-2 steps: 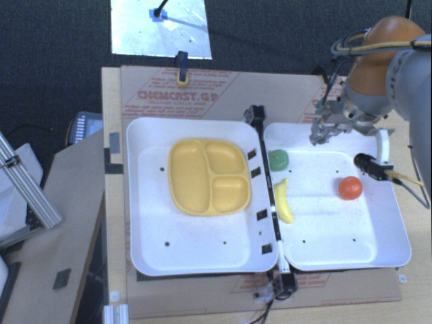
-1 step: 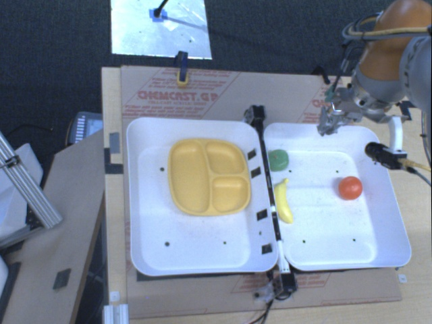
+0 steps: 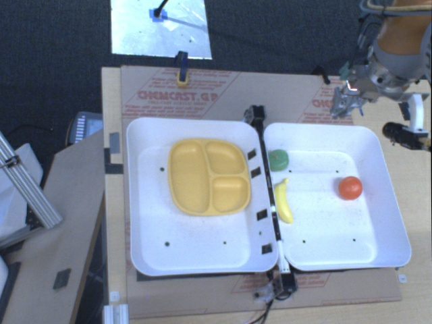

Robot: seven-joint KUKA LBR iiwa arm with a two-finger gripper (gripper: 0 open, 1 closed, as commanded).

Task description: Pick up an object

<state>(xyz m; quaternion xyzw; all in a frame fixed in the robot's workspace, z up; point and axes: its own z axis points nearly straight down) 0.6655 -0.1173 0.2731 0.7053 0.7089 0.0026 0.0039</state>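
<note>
Nearest the camera, at the front edge of the worktop [image 3: 202, 295], a small dark clip and some wires [image 3: 277, 290] sit where the two white bins meet. The left bin [image 3: 145, 248] holds a yellow divided plate [image 3: 208, 177] with three compartments, lying flat a little toward the bin's far side. The right bin [image 3: 378, 248] holds three small things. A yellow banana [image 3: 283, 201] lies against its left wall, running near to far, close to the black seam [image 3: 264, 181] between the bins. Just beyond the banana's far tip, in the far left corner of that bin, sits a round green object [image 3: 277, 159], near the banana but whether touching it cannot be told. An orange-red ball [image 3: 349, 187] rests toward the right side of the same bin, well apart from the other two.

Past the far rim of the right bin, the gripper [image 3: 343, 106] hangs above the brown printed board [image 3: 202, 90] beyond the bin's far right part, not over any of the objects. Its fingers point downward; how far open they are cannot be told, and nothing is seen between them. The grey arm with its orange band [image 3: 405, 5] rises behind it at the upper right.

Farther still, a yellow-and-black clamp [image 3: 182, 69] sits at the board's far edge, and a shiny silver sheet [image 3: 160, 19] lies on the dark floor
</note>
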